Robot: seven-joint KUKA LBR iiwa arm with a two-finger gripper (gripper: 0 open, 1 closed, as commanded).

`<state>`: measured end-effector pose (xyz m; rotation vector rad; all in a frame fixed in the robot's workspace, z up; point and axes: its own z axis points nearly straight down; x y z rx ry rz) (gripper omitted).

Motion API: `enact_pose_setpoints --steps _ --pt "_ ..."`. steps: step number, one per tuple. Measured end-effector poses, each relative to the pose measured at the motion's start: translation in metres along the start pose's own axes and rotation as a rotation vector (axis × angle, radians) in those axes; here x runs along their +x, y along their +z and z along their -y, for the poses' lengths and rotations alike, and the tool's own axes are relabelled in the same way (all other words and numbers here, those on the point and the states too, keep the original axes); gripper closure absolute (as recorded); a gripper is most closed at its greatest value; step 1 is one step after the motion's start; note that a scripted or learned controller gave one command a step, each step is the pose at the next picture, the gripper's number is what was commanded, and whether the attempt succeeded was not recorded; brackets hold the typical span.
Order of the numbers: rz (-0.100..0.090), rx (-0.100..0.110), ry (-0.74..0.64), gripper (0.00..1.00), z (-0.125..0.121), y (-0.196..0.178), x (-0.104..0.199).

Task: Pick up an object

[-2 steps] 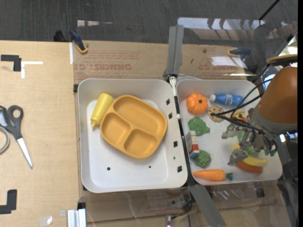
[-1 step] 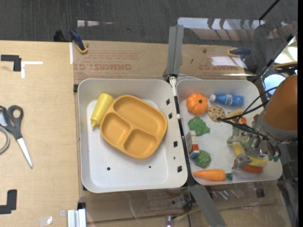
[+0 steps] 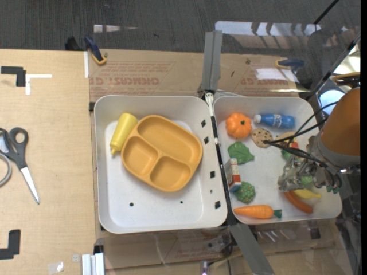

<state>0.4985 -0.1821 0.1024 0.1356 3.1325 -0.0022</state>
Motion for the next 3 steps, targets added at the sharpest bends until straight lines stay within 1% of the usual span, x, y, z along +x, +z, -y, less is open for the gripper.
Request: enact_pose_setpoints --steps 1,2,3 --pt "0.0 0.0 0.0 0.0 -0.0001 0.0 0.0" --pt "0.004 0.001 -0.002 1.0 -0.0007 -0.0096 -0.0017" --pt "0.003 0.001 -0.002 0.0 -0.001 -0.0096 -0.0017"
